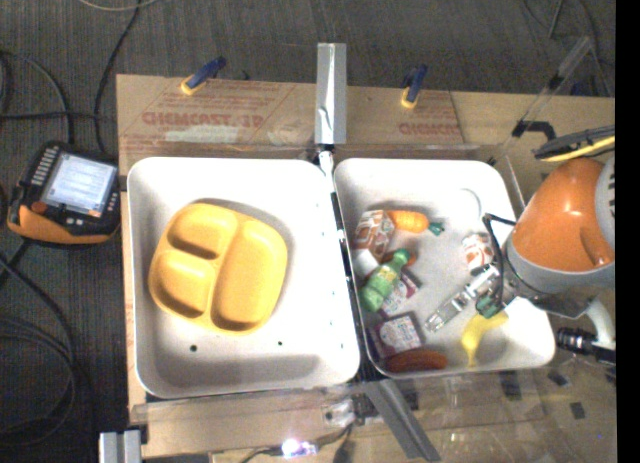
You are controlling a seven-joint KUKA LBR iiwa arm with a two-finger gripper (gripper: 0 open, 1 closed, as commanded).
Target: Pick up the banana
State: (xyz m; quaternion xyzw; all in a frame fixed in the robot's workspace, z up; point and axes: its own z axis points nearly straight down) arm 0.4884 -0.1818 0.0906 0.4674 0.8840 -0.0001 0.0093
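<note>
Arm in from the right, orange band over the right bin (345,251). Gripper (462,303) is low in that bin's front-right area, fingers angled down-left; can't tell how far apart they are, nothing visibly between them. Banana (478,335) lies on the bin floor just front-right of the gripper, near the front wall, looks touching or nearly touching the wrist hardware, not held. Also in right bin: carrot (409,220) toward the back, green bottle (384,277) mid-left, dark red packet (399,331) and a red sausage-like item (417,359) at front. Left bin (150,376) holds a yellow divided tray (220,265).
</note>
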